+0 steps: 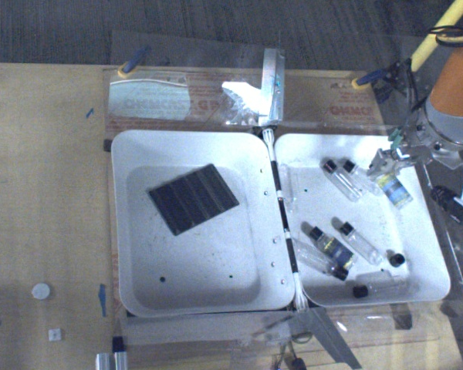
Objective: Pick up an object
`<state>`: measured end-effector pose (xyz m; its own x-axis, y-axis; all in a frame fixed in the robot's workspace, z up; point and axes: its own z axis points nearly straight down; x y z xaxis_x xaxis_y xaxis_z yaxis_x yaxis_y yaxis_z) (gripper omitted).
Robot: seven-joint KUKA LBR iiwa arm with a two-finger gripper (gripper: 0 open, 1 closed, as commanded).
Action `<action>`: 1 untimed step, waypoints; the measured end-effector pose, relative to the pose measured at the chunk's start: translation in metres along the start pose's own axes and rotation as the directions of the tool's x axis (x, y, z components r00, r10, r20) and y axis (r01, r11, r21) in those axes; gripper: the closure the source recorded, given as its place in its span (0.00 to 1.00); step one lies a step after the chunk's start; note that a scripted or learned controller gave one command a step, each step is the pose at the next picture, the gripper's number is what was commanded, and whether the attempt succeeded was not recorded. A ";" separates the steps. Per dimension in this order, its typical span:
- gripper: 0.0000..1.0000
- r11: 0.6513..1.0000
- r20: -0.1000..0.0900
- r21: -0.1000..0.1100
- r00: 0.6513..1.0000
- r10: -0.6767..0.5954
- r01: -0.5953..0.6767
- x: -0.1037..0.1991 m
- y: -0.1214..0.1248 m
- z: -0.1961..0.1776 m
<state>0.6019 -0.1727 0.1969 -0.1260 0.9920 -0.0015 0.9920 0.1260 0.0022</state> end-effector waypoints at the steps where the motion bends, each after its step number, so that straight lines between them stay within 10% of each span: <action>1: 1.00 1.000 0.000 0.000 1.000 0.012 -0.012 0.056 0.073 0.015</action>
